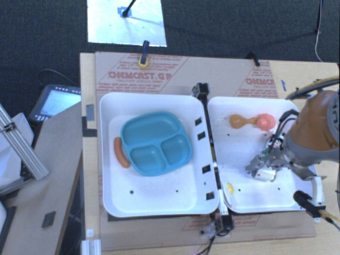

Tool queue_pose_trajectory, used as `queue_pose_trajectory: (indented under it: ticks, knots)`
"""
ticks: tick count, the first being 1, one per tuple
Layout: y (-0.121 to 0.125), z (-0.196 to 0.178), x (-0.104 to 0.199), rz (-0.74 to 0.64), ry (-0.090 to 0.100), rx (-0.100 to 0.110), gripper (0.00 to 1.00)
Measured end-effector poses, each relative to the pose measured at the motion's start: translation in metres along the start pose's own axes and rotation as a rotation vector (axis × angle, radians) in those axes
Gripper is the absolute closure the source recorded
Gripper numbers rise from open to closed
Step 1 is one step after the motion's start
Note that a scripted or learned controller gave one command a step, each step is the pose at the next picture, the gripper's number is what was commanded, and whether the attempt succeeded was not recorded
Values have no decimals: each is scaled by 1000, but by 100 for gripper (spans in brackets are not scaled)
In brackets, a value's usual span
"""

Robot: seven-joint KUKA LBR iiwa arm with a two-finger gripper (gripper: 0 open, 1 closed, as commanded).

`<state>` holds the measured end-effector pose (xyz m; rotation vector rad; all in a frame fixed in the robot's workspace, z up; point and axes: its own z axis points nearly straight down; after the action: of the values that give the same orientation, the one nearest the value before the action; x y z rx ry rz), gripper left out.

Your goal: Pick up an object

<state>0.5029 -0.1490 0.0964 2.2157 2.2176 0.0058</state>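
Note:
My gripper (259, 168) is low over the right bin (239, 203), near its right-hand middle, and the grey arm with its orange band comes in from the right. A small white object (266, 176) lies on the bin floor right at the gripper's tip; whether it is touched or held is unclear. An orange piece (239, 121) joined to a pink ball (265, 121) lies near the bin's back wall, apart from the gripper. A small yellow item (229, 187) sits by the front left corner of this bin.
The left bin (111, 195) holds a blue divided plate (156, 142) with an orange sausage (121, 152) lying along its left side. A black divider with clips (208, 142) runs between the bins. Bare floor shows in the middle of the right bin.

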Motion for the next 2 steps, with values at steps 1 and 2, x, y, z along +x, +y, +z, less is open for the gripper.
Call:
queue_pose_trajectory:
  ticks: [1,2]
  knots:
    - [12,-51,2,-4,0,1,100]
    - [11,-115,2,-4,0,-1,100]
